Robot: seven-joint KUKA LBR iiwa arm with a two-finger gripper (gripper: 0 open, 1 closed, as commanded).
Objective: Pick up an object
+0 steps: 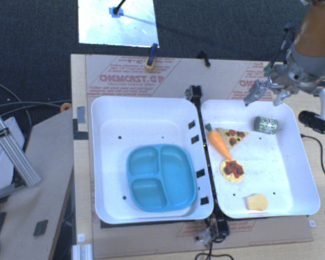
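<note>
Camera view, one entry per item, fingers first. Gripper [267, 92]: two grey fingers [253, 96] spread apart, nothing between them; poised above the far rim of the right bin [306, 202], likely parked high to clear the wall before descending.

Can [266, 125]: small green-and-white cylinder lying on its side near the bin's far right corner, just below the gripper; long axis runs left to right across the view. Nearest candidate for the pick, by my judgement.

Carrot [219, 142]: orange, long axis diagonal, leafy end toward the far left, tip toward the near right.

Pizza slice [233, 135]: touching the carrot, point toward the right.

Round pastry [233, 170] and yellow biscuit [256, 202]: nearer the front, apart.

Left bin [105, 112]: holds a blue divided tray [161, 176].
</note>
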